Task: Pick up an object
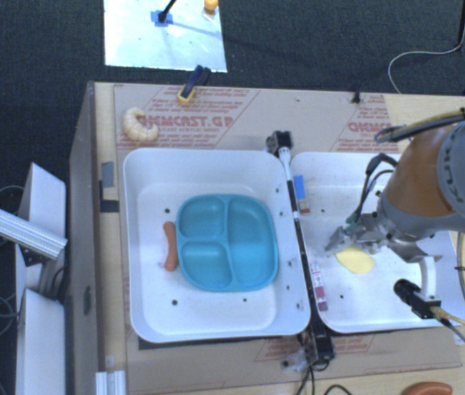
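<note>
— White plastic is seen twice on the bench: two shallow bins side by side. What is held in the left bin (pixel 146 220)?

— A blue divided tray (pixel 226 243) is laid flat in its middle, with four compartments. Just beside the tray's left edge, an orange sausage-shaped piece (pixel 169 246) is laid lengthwise on the bin floor, apart from the tray or barely touching it; which cannot be told.

— And the right bin (pixel 331 188)?

— A pale yellow object (pixel 355 261) is found on its floor, roughly in the middle. The gripper (pixel 349 237) is lowered into this bin from the right, carried by the grey arm with its orange band (pixel 417 179). Its tip is placed just to the far-left of the yellow object, very close to it or touching.

— Are the jaws seen to be spread or closed?

— That cannot be told; the fingertips are blurred against the white floor, and nothing is shown clearly between them.

— What else is noted on the bench?

— A small blue piece (pixel 299 189) is seen near the rim shared by the two bins. Beyond the bins, on the cardboard, a pale curled object (pixel 139 124) is set at the far left.
</note>
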`<state>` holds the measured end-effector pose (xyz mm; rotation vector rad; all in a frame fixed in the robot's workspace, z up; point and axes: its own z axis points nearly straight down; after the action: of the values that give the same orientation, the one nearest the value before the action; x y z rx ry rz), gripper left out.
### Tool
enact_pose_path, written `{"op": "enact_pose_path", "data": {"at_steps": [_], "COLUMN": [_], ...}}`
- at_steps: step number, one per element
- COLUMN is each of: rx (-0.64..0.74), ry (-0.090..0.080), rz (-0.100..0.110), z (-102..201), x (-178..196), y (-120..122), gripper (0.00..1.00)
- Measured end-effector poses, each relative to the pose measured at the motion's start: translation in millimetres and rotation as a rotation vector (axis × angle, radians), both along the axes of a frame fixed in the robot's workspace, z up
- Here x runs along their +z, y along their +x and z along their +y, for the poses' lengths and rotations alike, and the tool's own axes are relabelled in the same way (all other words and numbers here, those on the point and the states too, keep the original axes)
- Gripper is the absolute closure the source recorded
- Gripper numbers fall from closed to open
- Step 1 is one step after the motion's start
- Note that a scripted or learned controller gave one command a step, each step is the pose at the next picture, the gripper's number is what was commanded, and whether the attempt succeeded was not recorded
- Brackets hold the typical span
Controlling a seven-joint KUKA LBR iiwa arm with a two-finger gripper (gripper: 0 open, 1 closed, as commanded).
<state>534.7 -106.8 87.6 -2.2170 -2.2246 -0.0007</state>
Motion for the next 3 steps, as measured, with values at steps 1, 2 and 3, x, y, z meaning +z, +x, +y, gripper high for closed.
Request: {"op": "enact_pose_path", "data": {"at_steps": [1, 2, 3], "rx": [0.001, -0.003, -0.002], "ry": [-0.001, -0.003, -0.002], "rz": [-0.002, -0.005, -0.003], "z": [-1, -59, -58], "x": [11, 82, 81], "y": [1, 7, 7], "gripper": [1.0, 1.0, 0.0]}}
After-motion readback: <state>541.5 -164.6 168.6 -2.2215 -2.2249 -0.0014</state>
